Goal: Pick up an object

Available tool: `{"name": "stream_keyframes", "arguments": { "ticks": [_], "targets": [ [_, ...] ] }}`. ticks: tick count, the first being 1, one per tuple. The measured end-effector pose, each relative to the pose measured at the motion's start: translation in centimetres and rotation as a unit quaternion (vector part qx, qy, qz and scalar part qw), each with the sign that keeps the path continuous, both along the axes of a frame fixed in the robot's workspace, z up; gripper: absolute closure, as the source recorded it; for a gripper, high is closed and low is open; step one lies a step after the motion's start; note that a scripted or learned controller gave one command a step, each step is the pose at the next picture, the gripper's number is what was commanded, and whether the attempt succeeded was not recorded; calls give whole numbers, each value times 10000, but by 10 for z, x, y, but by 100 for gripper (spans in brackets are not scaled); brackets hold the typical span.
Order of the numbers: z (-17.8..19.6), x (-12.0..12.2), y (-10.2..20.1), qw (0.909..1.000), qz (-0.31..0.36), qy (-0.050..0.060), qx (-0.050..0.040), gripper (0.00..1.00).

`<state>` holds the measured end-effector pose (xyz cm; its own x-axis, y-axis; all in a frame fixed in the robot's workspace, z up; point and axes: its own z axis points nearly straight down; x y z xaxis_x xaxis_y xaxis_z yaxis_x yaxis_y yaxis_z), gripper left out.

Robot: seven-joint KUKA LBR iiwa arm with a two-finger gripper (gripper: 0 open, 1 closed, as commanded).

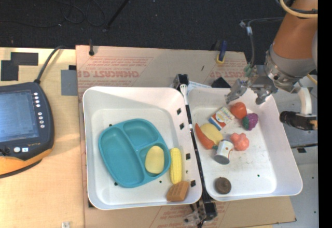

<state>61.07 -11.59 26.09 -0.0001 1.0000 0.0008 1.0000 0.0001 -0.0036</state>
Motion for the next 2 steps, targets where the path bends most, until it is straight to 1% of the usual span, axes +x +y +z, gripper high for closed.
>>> {"name": "stream_keyframes", "arguments": {
  "ticks": [1, 2],
  "targets": [
    [-181, -48, -16, 10000, -14, 27, 4, 0],
    [-175, 23, -79, 10000, 21, 68, 11, 0]
  ]
}}
